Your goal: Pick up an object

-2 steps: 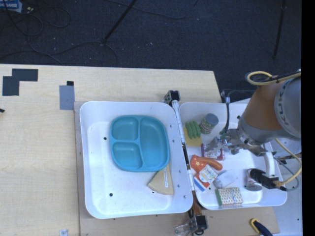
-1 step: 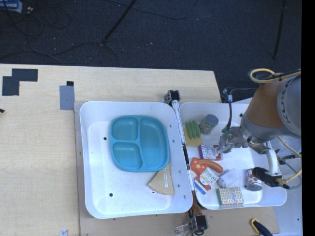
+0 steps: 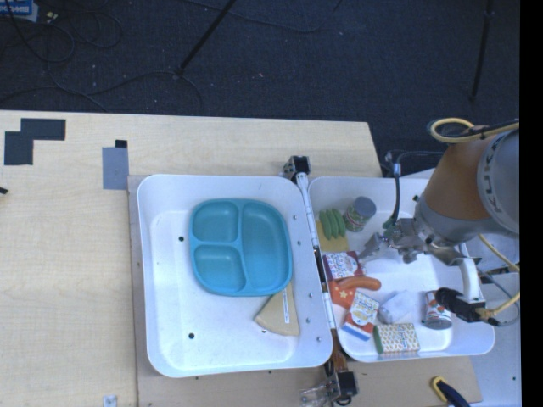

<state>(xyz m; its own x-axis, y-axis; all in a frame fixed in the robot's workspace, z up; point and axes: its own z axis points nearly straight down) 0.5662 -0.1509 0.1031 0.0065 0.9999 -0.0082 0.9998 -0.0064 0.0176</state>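
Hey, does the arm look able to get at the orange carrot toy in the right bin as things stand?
Probably yes. The carrot toy lies exposed in the right bin, with the gripper just beside it. Small packets crowd it, so a clean grasp may be awkward.

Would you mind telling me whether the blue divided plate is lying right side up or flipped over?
Right side up. The blue divided plate lies flat in the left bin, with its three recessed compartments facing up toward the camera.

Light was even and fairly bright from overhead; the white bins (image 3: 153,227) glared slightly, shadows stayed soft, and the whole frame looked mildly blurred.
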